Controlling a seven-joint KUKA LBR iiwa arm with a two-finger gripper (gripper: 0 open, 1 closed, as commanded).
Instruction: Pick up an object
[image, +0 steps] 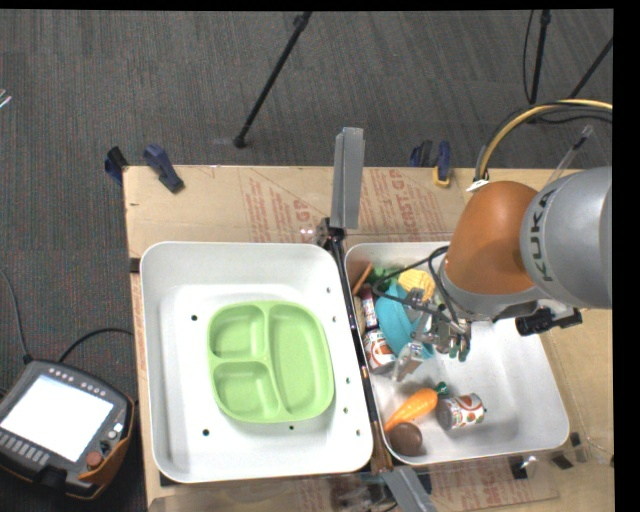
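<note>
Arm: the grey arm with its orange band (495, 240) reaches in from the right, over the right white bin (520, 400).
Pincer: the two-finger gripper (432, 345) hangs low over the bin's left part; whether it is wide, narrow or holding anything cannot be told.
Nearest things: a flat teal plastic piece (398, 316) lies just left of the gripper, a small red-and-white can (379, 350) beside it.
Further things: an orange toy carrot (412, 407), a brown round piece (405, 438) and a second small labelled can (462, 410) lie nearer the front edge, apart from the gripper.
Left bin: a light green divided plastic tray (270, 362) rests in the left white bin (170, 290).
</note>
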